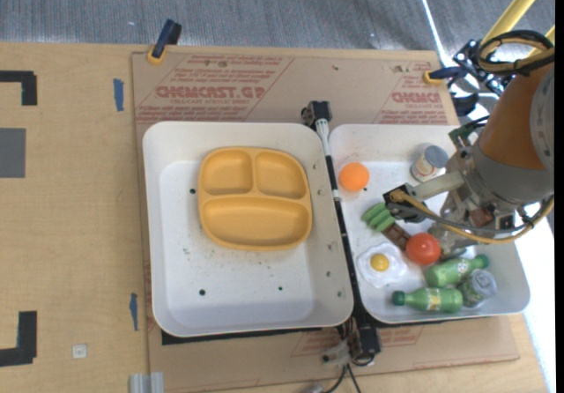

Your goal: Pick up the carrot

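You have two white bins side by side on a printed cardboard sheet (220,83). The left bin (167,233) holds a yellow divided plate (256,197), lying flat towards its far side. The right bin (379,140) is crowded: an orange ball (353,176) near the far left corner, a small grey-topped can (430,160) beside the arm, a green ridged piece (379,216) touching a brown piece (398,231), a fried egg (381,263), a red round thing (423,248), and two green bottles (429,298) along the near wall. The gripper (456,222) hangs low over the middle of this bin, just beside the red round thing, and the arm covers what lies under it. You cannot tell whether the gripper is wide or narrow. You cannot pick out the carrot with certainty among these things.
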You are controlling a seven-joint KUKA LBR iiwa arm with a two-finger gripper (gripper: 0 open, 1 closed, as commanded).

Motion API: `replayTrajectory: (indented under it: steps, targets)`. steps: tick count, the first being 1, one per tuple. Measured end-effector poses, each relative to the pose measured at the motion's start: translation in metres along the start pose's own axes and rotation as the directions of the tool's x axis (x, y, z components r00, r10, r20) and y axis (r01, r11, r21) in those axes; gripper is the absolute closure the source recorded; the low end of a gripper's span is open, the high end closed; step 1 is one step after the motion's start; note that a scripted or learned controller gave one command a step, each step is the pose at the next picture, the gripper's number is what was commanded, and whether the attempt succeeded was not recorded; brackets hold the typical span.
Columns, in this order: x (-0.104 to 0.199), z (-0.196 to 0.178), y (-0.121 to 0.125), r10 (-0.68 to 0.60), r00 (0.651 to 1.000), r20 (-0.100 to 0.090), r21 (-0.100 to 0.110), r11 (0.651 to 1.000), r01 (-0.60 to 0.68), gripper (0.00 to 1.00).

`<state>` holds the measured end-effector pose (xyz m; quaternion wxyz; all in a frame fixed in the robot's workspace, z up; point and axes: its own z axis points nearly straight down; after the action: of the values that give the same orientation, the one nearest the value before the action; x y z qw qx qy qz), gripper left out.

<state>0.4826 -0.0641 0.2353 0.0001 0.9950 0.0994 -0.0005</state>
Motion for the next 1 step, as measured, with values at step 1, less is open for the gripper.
replayTrajectory:
  steps: [1]
  targets:
    - [-0.0002,0.0078,-0.0160,-0.009,1.000,0.002,0.004,1.000,0.009,1.00]
